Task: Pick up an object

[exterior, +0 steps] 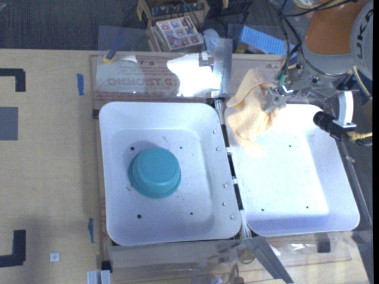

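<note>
Two shallow white bins sit side by side on a pale wood-grain bench (47, 176), and the bench takes up the whole left part of the scene. At its 9 o'clock edge there are dark bracket-shaped marks and a grey square, and short strips of blue tape (80, 84) stick to the wood just left of the bins.

The left bin (112, 123) has dark specks scattered over its floor. A teal bowl (155, 171) rests upside down a little toward 8 o'clock from that bin's middle — it stands well apart from every wall.

Beyond the bins, toward 12 o'clock, a clear plastic sheet (148, 78) with faint red lettering catches a hard glare. Past that the floor is dark carpet, with a cardboard box of printed cards (176, 31) and a blue ribbed block (260, 40) lying on it.

The right bin (296, 182) touches the left one along a shared seam with small fasteners. A yellow cloth (251, 114) drapes over this bin's 11 o'clock corner, partly on the rim and partly hanging down onto the bin floor.

The gripper (274, 99) is at the cloth's right edge, at about 12 o'clock of the right bin. Its metal fingers are pressed into a bunched fold of the cloth — pinching it, as far as the slant allows. Above it, at the 1 o'clock corner of the scene, the arm (337, 22) shows its orange band, with cables and a black-and-white fitting just right of the wrist.
</note>
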